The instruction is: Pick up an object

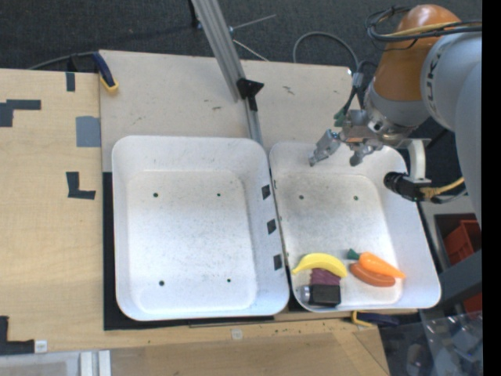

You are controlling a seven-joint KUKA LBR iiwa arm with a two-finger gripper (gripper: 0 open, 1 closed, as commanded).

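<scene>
Hovering over the far edge of the right bin (pixel 407 210), the hand (pixel 339 153) is sitting with its two fingers spread wide and nothing between them. Nothing is being lifted, so the pick looks not yet started; the reach, descent, closing and lift are all left, as far as I can judge.

All candidate objects are lying well apart from the hand, clustered at the opposite, near end of the same bin, below the hand in the view. Counting them: one yellow banana (pixel 319 264), one orange carrot (pixel 376 270) with a green tip, one dark maroon block (pixel 322 276) just under the banana, and one black box-like item (pixel 323 294) touching the maroon block. That is four things, packed close, banana overlapping the maroon piece.

Two white bins are sitting side by side on the bench (pixel 172 92); the left bin (pixel 125 210) is lying farther from the hand, across the divider.
</scene>
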